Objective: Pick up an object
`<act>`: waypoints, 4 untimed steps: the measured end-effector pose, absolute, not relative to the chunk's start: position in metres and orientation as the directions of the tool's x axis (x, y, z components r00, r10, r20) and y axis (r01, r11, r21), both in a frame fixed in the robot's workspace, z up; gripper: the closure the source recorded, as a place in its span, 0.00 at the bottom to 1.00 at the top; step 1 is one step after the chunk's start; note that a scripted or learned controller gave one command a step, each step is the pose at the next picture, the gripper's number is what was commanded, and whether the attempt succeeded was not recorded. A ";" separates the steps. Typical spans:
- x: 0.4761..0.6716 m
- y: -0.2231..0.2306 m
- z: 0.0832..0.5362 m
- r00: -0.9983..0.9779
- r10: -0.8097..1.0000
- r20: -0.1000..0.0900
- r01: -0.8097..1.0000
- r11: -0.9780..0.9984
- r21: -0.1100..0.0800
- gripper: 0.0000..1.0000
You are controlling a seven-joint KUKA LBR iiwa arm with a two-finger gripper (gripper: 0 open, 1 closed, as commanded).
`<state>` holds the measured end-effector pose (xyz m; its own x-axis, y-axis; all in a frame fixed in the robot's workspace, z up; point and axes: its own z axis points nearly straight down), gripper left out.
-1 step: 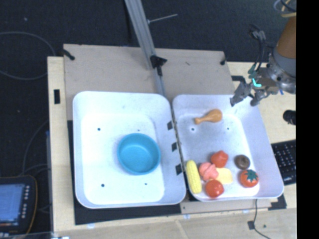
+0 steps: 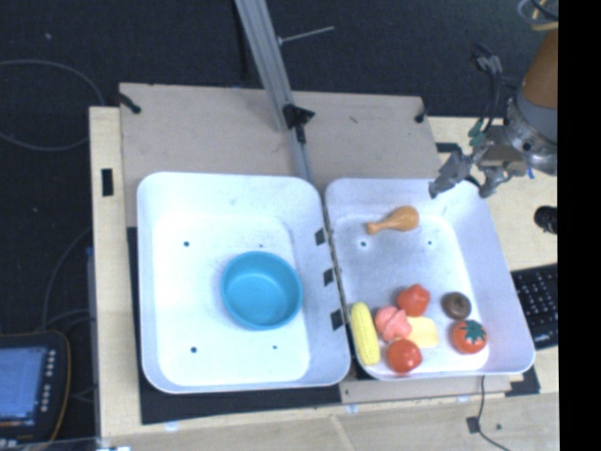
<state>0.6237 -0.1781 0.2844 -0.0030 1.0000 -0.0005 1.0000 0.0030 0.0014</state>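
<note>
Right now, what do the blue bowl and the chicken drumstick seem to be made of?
The blue bowl looks like moulded plastic: one even colour, smooth, with a soft sheen. The chicken drumstick is probably toy plastic or rubber, judging from its uniform tan colour and simplified shape; the view is too coarse to tell which.

A tan chicken leg (image 2: pixel 394 221) lies flat in the right bin (image 2: pixel 488 252), apart from other toy food.
</note>
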 end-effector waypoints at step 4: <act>0.616 -0.199 0.145 0.003 1.000 -0.003 1.000 -0.003 0.008 1.00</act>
<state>0.6161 -0.1988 0.1449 0.0032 1.0000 -0.0034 1.0000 -0.0032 0.0079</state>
